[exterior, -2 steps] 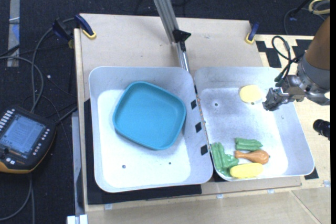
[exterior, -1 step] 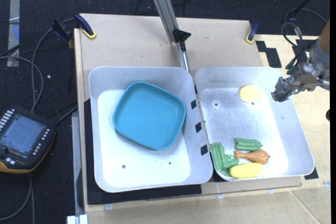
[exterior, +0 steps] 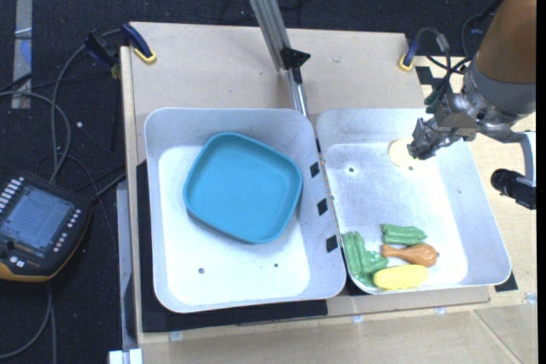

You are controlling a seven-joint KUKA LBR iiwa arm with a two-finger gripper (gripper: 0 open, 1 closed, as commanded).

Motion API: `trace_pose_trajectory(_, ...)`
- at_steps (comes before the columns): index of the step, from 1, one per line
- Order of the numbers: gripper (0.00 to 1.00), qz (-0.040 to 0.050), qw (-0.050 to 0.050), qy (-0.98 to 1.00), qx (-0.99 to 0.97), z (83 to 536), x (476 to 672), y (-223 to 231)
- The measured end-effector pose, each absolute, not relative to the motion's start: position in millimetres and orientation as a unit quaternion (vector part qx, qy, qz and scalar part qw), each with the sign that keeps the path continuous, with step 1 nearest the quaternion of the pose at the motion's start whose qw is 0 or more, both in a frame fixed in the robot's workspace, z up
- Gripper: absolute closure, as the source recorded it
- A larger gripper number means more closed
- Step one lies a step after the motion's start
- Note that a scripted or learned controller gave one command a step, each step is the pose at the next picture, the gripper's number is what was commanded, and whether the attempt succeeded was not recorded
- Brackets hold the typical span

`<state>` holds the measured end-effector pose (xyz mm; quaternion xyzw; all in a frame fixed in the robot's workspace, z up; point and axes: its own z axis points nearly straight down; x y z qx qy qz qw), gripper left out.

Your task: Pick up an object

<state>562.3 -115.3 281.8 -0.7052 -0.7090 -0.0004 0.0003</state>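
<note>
A small pale, cream-coloured round disc (exterior: pixel 398 153) lies flat at the far end of the right bin (exterior: pixel 478 217), partly covered by the gripper (exterior: pixel 421 149) just beside it. Whether the fingers are spread or closed cannot be told. Toy vegetables (exterior: pixel 388 256) cluster at that bin's near end, well apart from the disc.

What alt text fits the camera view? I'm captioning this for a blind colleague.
A robot arm's gripper hovers over a pale round disc at the back of the right bin, whose front corner holds toy food. The left bin holds a blue square plate.
</note>
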Motion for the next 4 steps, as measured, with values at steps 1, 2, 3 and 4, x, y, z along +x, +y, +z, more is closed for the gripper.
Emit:
trace_pose_trajectory(1, 1.0, -0.0003, 0.001, -0.709, -0.705, 278, 571.1, -55)
trace_pose_trajectory(2, 1.0, 0.0004, 0.001, -0.709, -0.705, 258, 577.2, -3)
trace_pose_trajectory(3, 1.0, 0.0004, 0.001, -0.709, -0.706, 242, 588.5, 45)
trace_pose_trajectory(4, 1.0, -0.0005, 0.0, -0.709, -0.705, 249, 594.8, 97)
